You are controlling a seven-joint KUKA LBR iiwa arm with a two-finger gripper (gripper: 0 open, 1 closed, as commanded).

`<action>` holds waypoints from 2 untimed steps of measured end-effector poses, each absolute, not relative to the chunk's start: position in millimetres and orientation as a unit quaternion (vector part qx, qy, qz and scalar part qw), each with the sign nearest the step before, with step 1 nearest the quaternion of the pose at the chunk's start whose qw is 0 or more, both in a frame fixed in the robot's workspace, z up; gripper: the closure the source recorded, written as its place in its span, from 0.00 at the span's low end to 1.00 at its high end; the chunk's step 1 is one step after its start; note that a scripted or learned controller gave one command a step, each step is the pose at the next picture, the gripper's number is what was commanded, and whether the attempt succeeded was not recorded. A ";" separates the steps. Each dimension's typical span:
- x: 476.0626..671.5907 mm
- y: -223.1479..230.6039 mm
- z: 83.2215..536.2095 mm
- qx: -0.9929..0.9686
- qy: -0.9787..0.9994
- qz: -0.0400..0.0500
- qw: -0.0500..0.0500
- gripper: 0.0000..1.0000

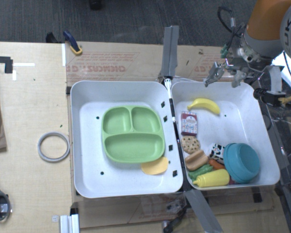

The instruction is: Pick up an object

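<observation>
Banana (204, 105) lies in the right bin (254, 103), near its back wall, long axis running left-to-right and dipping toward the right, ends curving downward. Above the bin's far rim hovers the claw (225, 75), fingers spread apart, nothing between them, well apart from the banana. Nearer the front sit a red packet (189, 123), a cookie (190, 143), a hot dog (196, 159), a yellow bottle (212, 179) and a blue bowl (241, 162). In the left bin (82, 144), a green divided plate (133, 133) with a yellow chip (154, 167) touching its front edge.
</observation>
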State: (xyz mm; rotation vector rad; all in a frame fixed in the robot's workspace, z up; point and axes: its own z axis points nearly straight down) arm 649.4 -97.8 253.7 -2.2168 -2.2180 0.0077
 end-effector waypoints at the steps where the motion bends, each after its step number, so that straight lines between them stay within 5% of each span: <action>1: 644.1 -124.7 358.2 -0.612 -0.791 0.002 0.001 0.00; 2: 658.9 -150.0 229.5 -0.689 -0.725 0.002 0.003 0.00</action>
